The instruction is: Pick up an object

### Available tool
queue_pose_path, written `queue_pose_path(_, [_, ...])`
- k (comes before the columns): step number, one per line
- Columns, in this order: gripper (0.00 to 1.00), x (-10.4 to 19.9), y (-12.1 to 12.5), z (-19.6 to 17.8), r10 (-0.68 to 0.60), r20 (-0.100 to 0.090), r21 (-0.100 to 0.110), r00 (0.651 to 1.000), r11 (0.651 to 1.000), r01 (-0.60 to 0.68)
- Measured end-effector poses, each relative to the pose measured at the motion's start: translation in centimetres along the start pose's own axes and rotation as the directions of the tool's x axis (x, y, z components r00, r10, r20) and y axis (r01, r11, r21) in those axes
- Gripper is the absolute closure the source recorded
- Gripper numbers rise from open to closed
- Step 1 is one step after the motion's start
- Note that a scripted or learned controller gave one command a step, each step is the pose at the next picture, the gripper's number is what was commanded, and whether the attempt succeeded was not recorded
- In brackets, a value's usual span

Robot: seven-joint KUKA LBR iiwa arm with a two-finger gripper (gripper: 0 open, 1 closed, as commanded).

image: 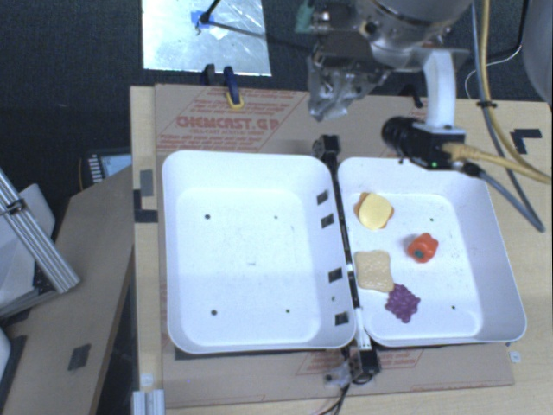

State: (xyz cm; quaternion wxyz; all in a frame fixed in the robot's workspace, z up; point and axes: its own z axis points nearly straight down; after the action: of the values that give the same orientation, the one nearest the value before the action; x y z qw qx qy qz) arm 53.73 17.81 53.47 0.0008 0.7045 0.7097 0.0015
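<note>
The right bin (484,258) holds a yellow rounded piece (375,211), a small red-orange piece (422,247), a tan square slice (374,270) and a purple bunch of grapes (402,302). My gripper (333,102) hangs high above the back edge of the bench, over the brown board behind the seam between the two bins. It is well apart from all the objects, and nothing shows between its fingers.
The left bin (186,232) stands beside the right one, joined by a black clip strip (339,249). A brown board (229,121) lies behind the bins. A shiny metal sheet (206,24) sits at the far back left.
</note>
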Motion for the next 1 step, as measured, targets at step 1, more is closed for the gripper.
queue_pose_path(1, [1.0,4.63,3.58,0.03,0.0,-0.001,0.0,1.0,1.0,0.0])
